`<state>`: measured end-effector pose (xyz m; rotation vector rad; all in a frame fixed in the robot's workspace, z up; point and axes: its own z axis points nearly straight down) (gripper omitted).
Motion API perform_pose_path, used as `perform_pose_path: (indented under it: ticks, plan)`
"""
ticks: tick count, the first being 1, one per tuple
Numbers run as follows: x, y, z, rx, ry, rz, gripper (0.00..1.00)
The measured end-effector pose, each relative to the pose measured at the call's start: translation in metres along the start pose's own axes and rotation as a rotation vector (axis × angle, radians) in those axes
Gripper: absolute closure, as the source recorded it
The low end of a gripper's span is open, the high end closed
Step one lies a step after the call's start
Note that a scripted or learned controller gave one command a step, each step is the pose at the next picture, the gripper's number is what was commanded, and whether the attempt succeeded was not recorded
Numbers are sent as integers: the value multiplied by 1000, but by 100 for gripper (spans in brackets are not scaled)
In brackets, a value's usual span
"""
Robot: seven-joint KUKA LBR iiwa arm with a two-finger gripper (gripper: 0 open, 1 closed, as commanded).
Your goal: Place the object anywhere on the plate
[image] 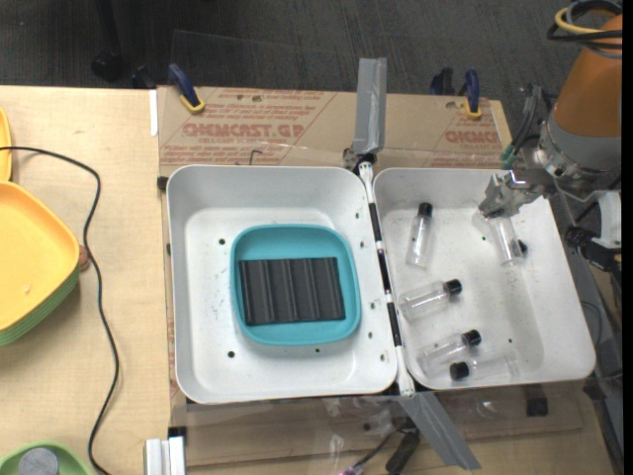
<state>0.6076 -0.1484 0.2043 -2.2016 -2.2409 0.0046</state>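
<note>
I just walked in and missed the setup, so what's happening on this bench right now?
A robot arm reaches in from the right, its gripper low over the top right of the right bin, close to a clear vial. Several more black-capped vials lie loose in that bin. The teal plate sits in the left bin, with no vial on it yet.

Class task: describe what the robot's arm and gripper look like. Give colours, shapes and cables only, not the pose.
The arm is a thick rounded body, orange above and grey below. A yellow and black cable loops over its top. The gripper is small, pale grey metal, and a green part sits beside the wrist.
</note>
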Motion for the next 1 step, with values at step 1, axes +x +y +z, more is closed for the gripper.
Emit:
perform_pose_path:
  ticks: [1]
  plan:
    - [0, 0, 0, 0, 0, 0, 0]
